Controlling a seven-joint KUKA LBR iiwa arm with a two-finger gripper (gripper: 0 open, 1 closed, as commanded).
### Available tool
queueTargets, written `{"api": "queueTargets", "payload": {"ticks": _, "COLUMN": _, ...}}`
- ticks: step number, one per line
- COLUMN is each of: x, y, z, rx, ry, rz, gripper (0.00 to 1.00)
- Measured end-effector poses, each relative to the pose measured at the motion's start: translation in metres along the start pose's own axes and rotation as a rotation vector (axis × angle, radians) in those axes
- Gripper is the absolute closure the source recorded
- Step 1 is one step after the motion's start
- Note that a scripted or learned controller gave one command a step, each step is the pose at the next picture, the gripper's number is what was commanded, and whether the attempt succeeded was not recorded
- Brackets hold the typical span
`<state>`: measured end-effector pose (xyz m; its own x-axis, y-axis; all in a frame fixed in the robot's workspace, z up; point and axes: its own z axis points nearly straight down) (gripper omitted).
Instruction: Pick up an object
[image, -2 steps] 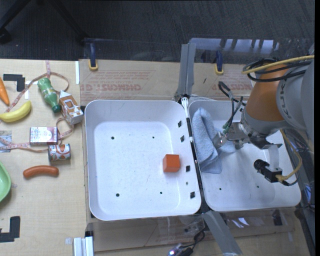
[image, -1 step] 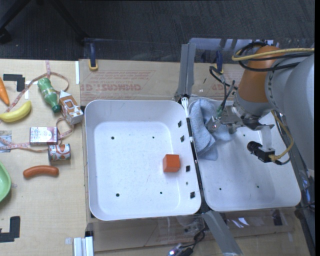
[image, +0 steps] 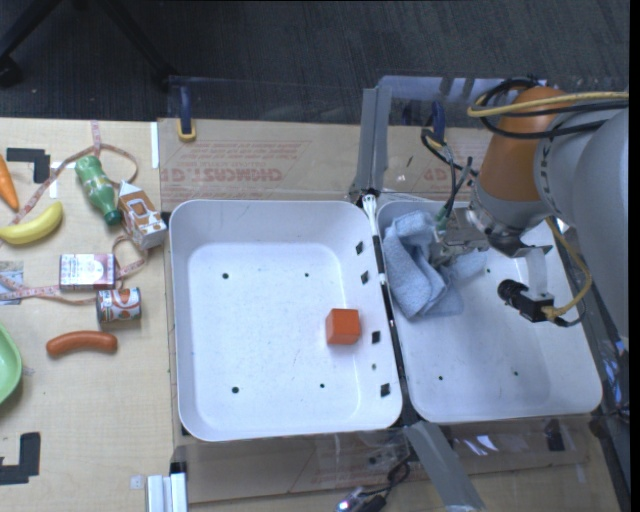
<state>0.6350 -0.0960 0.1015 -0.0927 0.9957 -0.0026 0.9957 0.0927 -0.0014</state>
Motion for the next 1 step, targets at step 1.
{"api": "queueTargets", "payload": {"ticks": 1, "x": -0.0003, "y": -0.0001, "z": 0.0000, "rx": 0.000, "ry": -0.001, "rz": 0.000, "gripper": 0.00}}
